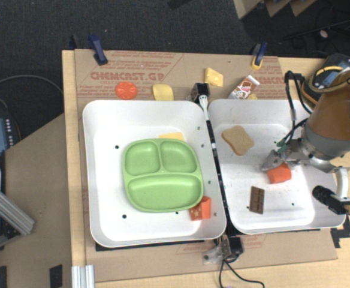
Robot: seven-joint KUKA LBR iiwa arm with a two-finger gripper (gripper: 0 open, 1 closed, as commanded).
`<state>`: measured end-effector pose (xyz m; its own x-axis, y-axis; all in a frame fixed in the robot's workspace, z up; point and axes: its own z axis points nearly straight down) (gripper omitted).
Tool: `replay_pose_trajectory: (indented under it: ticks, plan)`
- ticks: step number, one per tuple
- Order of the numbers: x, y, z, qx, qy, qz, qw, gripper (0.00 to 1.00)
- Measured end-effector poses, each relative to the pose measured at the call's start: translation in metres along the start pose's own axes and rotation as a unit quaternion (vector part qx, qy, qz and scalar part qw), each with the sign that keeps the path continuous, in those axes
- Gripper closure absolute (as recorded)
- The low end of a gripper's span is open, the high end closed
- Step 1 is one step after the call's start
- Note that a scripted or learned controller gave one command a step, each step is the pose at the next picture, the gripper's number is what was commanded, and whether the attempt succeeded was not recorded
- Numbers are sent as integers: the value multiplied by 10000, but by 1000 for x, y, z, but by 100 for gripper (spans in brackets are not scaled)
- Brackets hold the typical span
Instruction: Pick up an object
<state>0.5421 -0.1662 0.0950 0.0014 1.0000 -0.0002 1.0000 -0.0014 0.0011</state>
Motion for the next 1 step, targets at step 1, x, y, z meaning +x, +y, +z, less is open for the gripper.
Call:
replay_pose_trajectory:
  ticks: [1]
  plan:
    - [95, 50, -96, -58, 2, -59, 10000, 100]
